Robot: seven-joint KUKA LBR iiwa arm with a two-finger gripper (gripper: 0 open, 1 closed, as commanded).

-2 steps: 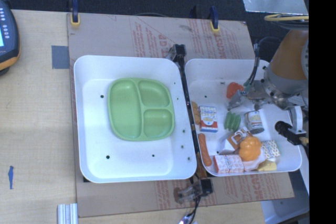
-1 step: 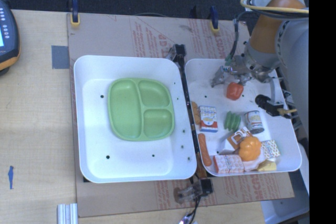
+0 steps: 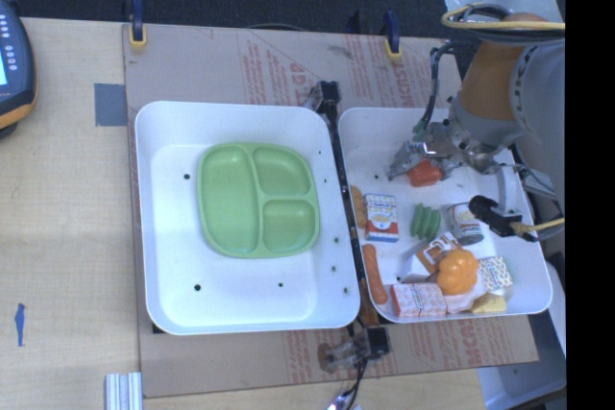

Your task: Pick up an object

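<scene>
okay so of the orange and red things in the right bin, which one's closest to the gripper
The small red-orange piece at the top of the right bin, right at the gripper. The round orange and long carrot-like piece lie nearer the bottom.

Left bin (image 3: 163, 206): open around the green plate (image 3: 258, 199).
Right bin (image 3: 370, 125): near half crowded with small food items (image 3: 437, 278); far-left corner open.

- Left bin (image 3: 154, 235): holds a green divided plate (image 3: 258, 200).
- Right bin (image 3: 370, 125): small food items clustered at lower right, including an orange (image 3: 457, 272).
- Gripper (image 3: 415, 160), frame right: red item (image 3: 424, 174) between its fingers.
</scene>
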